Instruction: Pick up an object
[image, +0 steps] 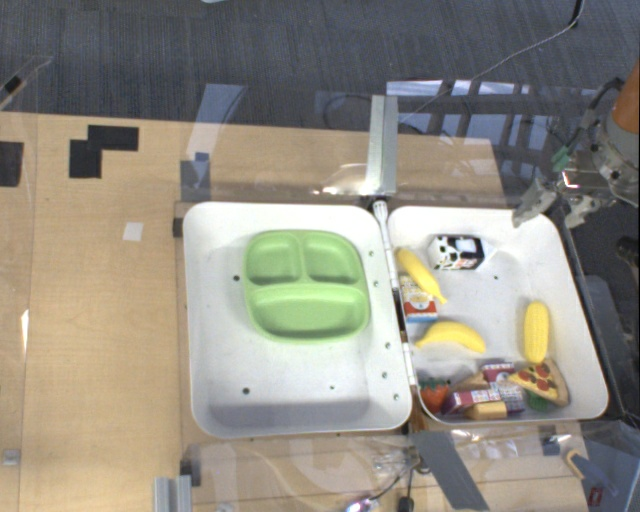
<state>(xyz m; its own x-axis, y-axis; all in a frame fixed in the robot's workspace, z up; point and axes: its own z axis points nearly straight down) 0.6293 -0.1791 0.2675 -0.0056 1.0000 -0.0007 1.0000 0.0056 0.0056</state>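
Note:
The right bin (560, 260) holds several toy foods. A black-and-white toy (456, 252) lies near its back. A yellow banana (419, 274) lies along the divider, and a second banana (452, 336) sits lower. A corn cob (536, 331) stands toward the right, with a pizza slice (540, 380) below it. My gripper (555, 207) hangs over the bin's far right corner, above and to the right of the black-and-white toy. It is open, with nothing between its fingers.
The left bin (215, 390) holds a green divided plate (304, 283). A red-and-white carton (417, 303) lies by the divider. Small packaged items (480, 398) crowd the right bin's front edge. A metal post (383, 140) rises behind the bins.

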